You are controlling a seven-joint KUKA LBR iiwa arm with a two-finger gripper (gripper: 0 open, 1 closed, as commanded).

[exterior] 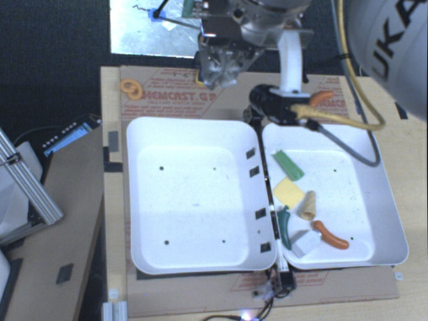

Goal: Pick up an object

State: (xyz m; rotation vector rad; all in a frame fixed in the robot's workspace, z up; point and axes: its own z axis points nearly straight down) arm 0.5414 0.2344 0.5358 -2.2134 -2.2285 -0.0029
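A: Up at the top centre of the frame, what is the gripper (217, 69) doing?

B: It is hanging above the cardboard behind the bins, well apart from every object. Whether it is clenched or released, I cannot tell; the head is blurring there.

A: Where are the objects lying?

B: All are sitting in the right bin (374, 192), crowding its left side. A green block (288, 165) is lying highest, its long axis slanting from upper left to lower right. Just below, a yellow piece (288, 192) is resting flat. Beside it a tan cone (307, 205) is lying lengthwise up-and-down in the frame. An orange sausage (331, 235) is running from upper left to lower right near the bottom. A grey block (306, 244) is sitting just left of it, and a dark green piece (284, 226) is lying along the divider.

A: And the surroundings?

B: The left bin (194, 192) is sitting alongside. Both are resting on printed cardboard over a pale bench (73, 206). A yellow cable (348, 116) is trailing across the upper right.
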